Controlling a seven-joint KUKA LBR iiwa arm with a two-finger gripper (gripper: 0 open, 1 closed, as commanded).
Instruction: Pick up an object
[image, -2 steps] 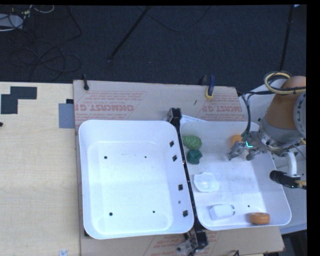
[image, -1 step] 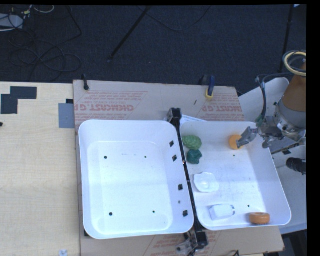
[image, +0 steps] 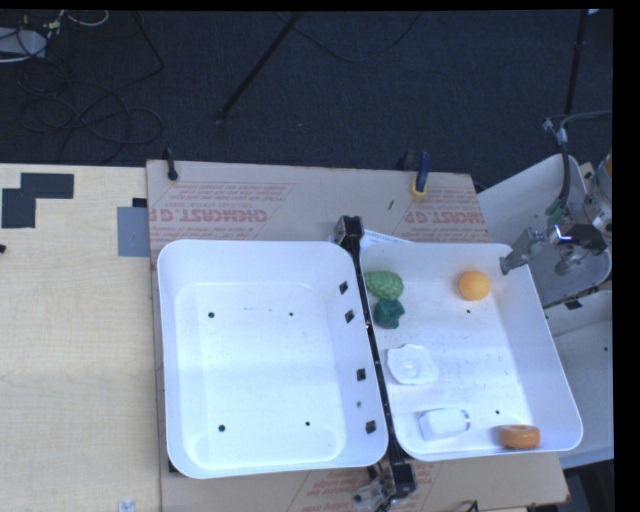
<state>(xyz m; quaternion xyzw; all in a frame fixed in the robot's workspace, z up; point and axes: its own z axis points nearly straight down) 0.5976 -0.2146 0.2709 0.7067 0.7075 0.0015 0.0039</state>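
Orange ball (image: 474, 285) lies apart from green lumps (image: 385, 297), pincer (image: 520, 255) nearby.

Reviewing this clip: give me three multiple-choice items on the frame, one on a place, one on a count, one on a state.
1. Where is the orange ball?
A. left bin
B. right bin, far side
C. on the cardboard

2. How many green objects lie in the right bin?
A. two
B. none
C. four

3. Where is the gripper relative to the objects?
A. pressed on the ball
B. at the right bin's far right edge, apart from all objects
C. inside the left bin

Answers: 1 B, the ball sits near the far wall. 2 A, two lie by the divider. 3 B, nothing touches it.
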